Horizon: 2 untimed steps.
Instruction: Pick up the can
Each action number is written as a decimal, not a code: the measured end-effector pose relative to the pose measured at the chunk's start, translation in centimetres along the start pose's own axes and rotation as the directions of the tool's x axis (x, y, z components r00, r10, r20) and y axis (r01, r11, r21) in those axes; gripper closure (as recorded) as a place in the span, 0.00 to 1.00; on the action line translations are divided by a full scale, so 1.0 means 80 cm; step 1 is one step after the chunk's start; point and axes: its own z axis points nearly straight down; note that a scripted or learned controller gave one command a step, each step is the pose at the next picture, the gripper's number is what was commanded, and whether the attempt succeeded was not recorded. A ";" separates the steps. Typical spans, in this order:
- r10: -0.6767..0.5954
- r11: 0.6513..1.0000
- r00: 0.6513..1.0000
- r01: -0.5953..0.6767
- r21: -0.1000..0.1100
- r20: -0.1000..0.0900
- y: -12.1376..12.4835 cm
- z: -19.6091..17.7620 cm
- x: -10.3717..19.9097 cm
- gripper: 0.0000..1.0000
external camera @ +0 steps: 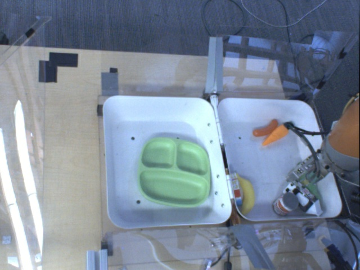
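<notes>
The can (283, 206), small with a silver top and a reddish side, is at the front right of the right bin (253, 114), close to the front wall. My gripper (299, 194) reaches in from the right and sits low over the bin, right beside and partly over the can's right side. Its body hides part of the can, and I cannot make out whether it touches the can.
A yellow banana (246, 194) lies at the right bin's front left. An orange carrot (275, 135) and a red-orange sausage-like piece (264, 129) lie at the back. A green divided plate (173, 171) sits in the left bin (121, 151). A black cable (306, 142) trails along the arm.
</notes>
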 end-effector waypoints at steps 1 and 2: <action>0.048 0.999 0.999 -0.048 0.007 -0.002 0.072 0.015 0.036 1.00; 0.255 0.967 0.967 -0.254 0.017 -0.007 0.142 -0.113 0.060 1.00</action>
